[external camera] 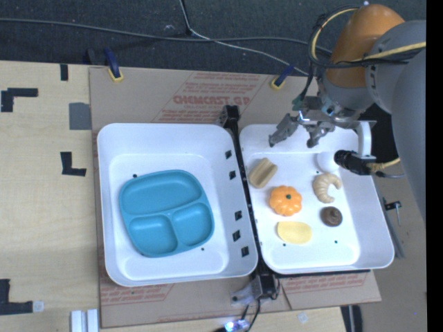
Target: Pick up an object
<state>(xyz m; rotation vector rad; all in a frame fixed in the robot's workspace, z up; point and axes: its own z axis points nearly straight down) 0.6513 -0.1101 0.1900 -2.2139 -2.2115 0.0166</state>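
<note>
Gripper (299, 135) hovering spread apart, gripping nothing, above right bin (370, 254); pumpkin (285, 200), croissant (327, 185) lying untouched; picking not yet begun.

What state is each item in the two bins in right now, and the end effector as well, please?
End effector: open, above the right bin's far edge, holding nothing.
Blue tray: flat in the left bin, compartments bare.
Bread roll: lying free.
Pumpkin: upright, stem up.
Croissant: lying free.
Chocolate doughnut: lying flat.
Yellow slice: lying flat.
</note>
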